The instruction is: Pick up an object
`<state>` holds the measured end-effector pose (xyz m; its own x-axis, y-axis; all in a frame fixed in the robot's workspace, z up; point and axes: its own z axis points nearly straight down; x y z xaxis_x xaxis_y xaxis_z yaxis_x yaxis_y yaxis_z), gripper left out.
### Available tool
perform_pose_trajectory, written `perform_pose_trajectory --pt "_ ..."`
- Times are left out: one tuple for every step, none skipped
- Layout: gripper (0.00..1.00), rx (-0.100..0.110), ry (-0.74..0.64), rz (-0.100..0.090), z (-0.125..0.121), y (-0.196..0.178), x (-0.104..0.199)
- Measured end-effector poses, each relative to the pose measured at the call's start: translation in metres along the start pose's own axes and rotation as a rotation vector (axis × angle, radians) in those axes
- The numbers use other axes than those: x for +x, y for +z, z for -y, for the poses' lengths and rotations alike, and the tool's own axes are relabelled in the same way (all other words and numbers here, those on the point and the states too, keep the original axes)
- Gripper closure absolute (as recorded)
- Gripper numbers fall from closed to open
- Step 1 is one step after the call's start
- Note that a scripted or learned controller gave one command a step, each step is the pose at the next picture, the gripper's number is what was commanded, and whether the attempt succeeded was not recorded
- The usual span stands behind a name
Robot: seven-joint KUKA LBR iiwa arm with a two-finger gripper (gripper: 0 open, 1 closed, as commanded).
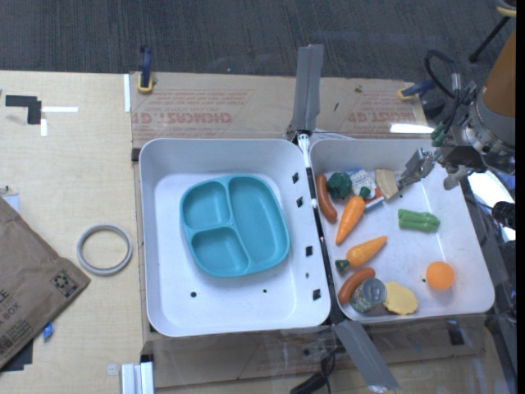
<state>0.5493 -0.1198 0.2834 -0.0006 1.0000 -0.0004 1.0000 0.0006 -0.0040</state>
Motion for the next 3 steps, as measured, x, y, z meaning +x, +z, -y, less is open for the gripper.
perform_pose_trajectory --pt "0.0 -0.005 -0.02 0.0 -0.051 0.191 0.028" --pt "1.0 -0.003 -0.015 0.001 -0.05 0.182 0.025" --pt "1.0 -0.004 -0.097 0.001 -0.068 0.092 0.033"
